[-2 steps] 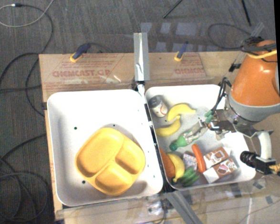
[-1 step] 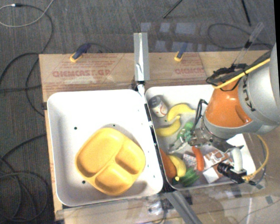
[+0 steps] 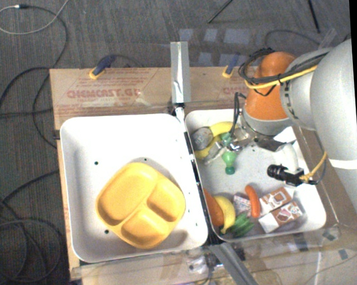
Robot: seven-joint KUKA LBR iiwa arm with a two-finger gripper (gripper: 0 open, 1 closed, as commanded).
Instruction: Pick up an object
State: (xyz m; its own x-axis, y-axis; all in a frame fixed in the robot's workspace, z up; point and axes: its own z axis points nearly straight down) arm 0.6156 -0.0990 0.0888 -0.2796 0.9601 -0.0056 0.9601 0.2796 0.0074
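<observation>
While the gripper [image 3: 230,142] hangs low in the right bin [image 3: 315,223], its jaw state cannot be told. A green bottle [image 3: 229,162] lies just below it, a yellow banana [image 3: 221,130] just above.

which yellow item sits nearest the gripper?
The yellow banana at the right bin's top edge, beside the gripper; the other banana and yellow tray lie farther off.

Bulky pale-grey arm [image 3: 337,103] with a rounded orange band [image 3: 267,99], looped yellow-and-black cables [image 3: 265,81], and a small black connector [image 3: 281,172].

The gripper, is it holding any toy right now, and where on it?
Cannot tell. The gripper sits low in the right bin beside a small green toy, and any hold is hidden.
</observation>
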